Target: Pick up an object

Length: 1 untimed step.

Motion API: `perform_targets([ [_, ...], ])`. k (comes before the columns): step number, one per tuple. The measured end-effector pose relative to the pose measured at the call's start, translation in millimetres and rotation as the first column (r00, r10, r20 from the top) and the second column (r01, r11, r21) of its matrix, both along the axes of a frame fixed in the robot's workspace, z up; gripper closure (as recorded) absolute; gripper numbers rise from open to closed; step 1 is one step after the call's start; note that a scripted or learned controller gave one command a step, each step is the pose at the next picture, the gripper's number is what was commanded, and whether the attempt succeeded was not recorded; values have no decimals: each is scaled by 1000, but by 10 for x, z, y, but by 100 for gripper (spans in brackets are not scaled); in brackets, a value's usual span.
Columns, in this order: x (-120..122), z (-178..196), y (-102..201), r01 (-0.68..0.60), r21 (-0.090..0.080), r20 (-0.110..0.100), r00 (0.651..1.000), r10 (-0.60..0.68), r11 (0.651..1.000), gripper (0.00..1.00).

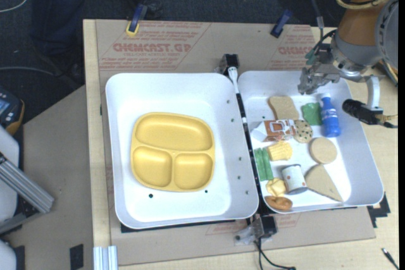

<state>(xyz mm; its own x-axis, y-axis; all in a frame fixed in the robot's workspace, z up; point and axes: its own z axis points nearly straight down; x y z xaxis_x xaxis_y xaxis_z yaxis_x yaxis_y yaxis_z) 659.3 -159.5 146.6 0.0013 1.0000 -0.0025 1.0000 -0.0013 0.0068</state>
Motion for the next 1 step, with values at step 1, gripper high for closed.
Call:
perform_targets([
  [1,-67,592,-54,0,-1,2,1000,0,1000,100],
])
